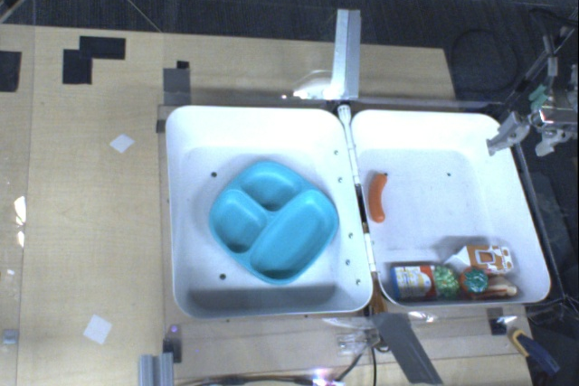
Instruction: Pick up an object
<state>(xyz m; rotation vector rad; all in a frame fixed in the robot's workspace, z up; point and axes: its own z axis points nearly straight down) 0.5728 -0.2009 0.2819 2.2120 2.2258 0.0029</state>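
So, the likeliest pick is judged to be the small orange sausage-shaped toy (377, 196), which is seen lying alone on the floor of the right white bin (425, 140), close to its left wall and well apart from everything else. It would probably be light and a bit rubbery, maybe slick, so it is best taken across its narrow middle, with the jaws set square to its long axis. Room on both sides seems to be left for that, though the wall is near.

Along the near edge of that bin a cluster is packed tight: a small can with a red and yellow label (412, 280), two green round bits (459, 281), and a little orange and white box (491, 258). These are touching or nearly so, so a clean grasp there is reckoned harder.

In the left white bin (190, 194) a blue plastic divided plate (274, 220) is sat.

The pincer (523, 127) is seen up at the far right corner of the right bin, on the wooden counter (81, 221) side of things; whether it is apart or together can't be told.
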